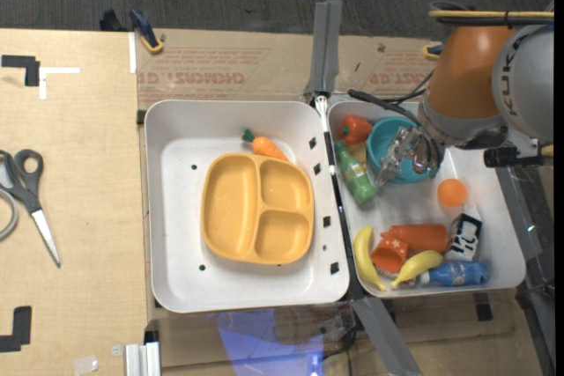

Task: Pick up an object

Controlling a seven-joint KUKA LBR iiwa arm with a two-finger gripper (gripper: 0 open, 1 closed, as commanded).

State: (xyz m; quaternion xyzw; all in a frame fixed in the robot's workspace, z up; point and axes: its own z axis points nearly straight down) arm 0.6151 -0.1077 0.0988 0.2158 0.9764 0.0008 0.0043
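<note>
Gripper (407, 156) above the teal bowl (388, 147), far edge of the right bin (504, 216).
Finger state cannot be told. The bowl is probably light, stiff and slippery; its rim offers the best hold.

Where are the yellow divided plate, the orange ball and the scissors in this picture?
yellow divided plate (257, 209): camera view, on the ridge where its compartments meet.
orange ball (451, 192): camera view, on the middle of the ball, in the right bin.
scissors (31, 196): camera view, near the pivot, below the handle rings.
</note>
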